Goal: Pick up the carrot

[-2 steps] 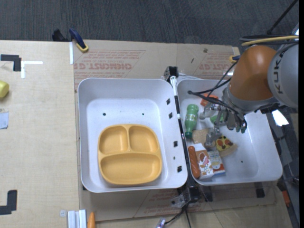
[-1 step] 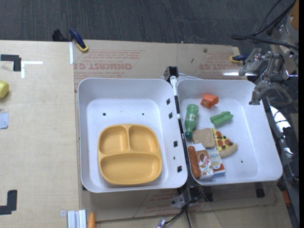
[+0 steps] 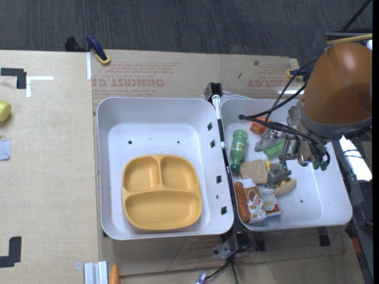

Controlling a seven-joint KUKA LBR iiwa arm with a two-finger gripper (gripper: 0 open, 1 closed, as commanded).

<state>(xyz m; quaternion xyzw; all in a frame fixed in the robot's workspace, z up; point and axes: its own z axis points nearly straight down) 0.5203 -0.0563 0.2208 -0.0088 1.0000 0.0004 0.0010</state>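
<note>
**End effector low in the right bin, carrot lying off to the side**

The green bottle (image 3: pixel 238 147), lying along the left wall of the right bin (image 3: pixel 323 213), serves as the reference here. The carrot (image 3: pixel 258 128) is a small orange piece just up and to the right of the bottle's cap end. It rests on the bin floor and dark cables cross partly over it.

The end effector (image 3: pixel 279 171) hangs to the right of the bottle and somewhat below it, over a tan slice of bread (image 3: pixel 253 170) that sits just beside the bottle's base. It is apart from the carrot, which lies higher in the view. Whether it is wide or narrow cannot be told, because the metal parts and cables blur together. Nothing can be seen held in it.

A small green item (image 3: pixel 273 148) sits directly right of the bottle, under the wrist. Below the bottle lie a red sausage (image 3: pixel 239 197) and a printed carton (image 3: pixel 261 205), with a banana (image 3: pixel 286 187) further right. Well left of the bottle, past the wall between the bins, a yellow divided plate (image 3: pixel 161 192) lies in the left bin (image 3: pixel 154 106) on the counter (image 3: pixel 47 176).
</note>
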